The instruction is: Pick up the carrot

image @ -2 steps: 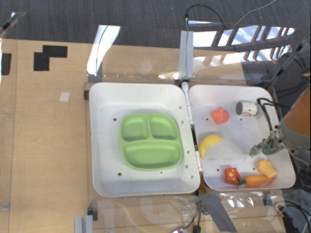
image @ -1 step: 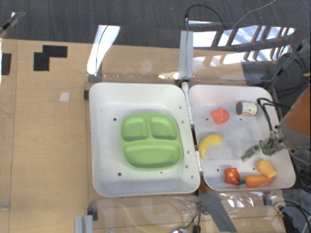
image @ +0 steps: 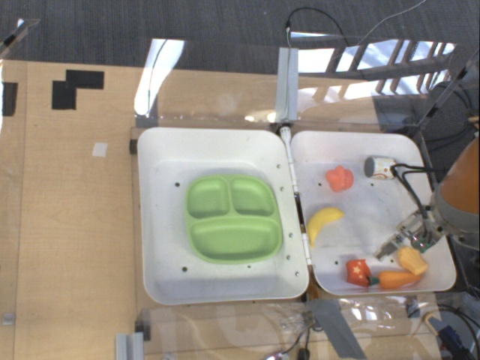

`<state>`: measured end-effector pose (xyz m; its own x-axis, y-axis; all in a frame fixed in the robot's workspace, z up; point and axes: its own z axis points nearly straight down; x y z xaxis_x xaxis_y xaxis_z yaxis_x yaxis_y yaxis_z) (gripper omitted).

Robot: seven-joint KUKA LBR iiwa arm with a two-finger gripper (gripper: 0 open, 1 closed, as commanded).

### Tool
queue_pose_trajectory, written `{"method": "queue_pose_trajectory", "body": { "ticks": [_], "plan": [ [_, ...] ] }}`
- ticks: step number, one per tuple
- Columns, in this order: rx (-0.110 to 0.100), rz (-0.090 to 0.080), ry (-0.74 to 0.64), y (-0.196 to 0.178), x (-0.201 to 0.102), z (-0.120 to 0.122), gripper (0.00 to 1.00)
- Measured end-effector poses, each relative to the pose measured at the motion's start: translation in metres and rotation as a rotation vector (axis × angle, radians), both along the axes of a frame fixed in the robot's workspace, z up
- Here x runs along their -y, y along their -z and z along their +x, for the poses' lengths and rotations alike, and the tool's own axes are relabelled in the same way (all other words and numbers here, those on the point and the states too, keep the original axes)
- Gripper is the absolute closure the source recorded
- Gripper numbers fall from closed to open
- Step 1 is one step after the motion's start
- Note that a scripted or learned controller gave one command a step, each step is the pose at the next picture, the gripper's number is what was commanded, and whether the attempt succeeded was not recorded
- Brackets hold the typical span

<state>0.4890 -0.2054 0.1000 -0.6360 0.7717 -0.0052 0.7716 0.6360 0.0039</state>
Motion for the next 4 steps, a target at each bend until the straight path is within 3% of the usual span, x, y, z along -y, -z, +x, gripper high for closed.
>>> {"method": "queue_pose_trajectory", "body": {
  "ticks": [1, 2, 3, 4],
  "plan": [
    [0.008, -0.001, 0.001, -0.012, -0.001, 0.003, 1.0],
    [0.011, -0.008, -0.444, 0.008, -0.077, 0.018, 1.0],
    [0.002, -0.004, -0.622, -0.026, -0.076, 0.024, 1.0],
    [0.002, -0.009, -0.908, -0.063, 0.0, 0.001, 1.0]
  ]
}}
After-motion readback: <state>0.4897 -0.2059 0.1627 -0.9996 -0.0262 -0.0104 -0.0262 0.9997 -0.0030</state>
